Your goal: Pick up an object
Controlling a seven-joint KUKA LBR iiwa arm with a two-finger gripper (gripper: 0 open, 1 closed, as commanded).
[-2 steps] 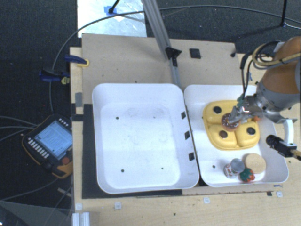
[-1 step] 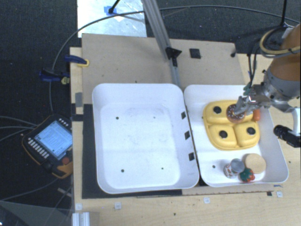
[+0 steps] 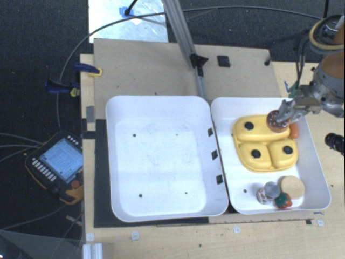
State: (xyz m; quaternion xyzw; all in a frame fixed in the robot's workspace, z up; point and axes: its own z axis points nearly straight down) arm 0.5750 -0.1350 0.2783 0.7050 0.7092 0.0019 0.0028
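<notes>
camera view: gripper (image 3: 278,121) hangs over the yellow tray (image 3: 264,144) in the right bin (image 3: 318,185), finger state cannot be told; tray judged light, rigid, smooth, best gripped by its rim.

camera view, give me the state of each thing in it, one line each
pincer: low over the yellow tray's upper right corner, fingers hidden
yellow tray: flat in the right bin, three black dots on top
right bin: holds the tray and small items
small items: clustered at the right bin's near edge, apart from the tray
left bin: beside the right bin
handheld pendant: left of the bench, screen lit
</notes>
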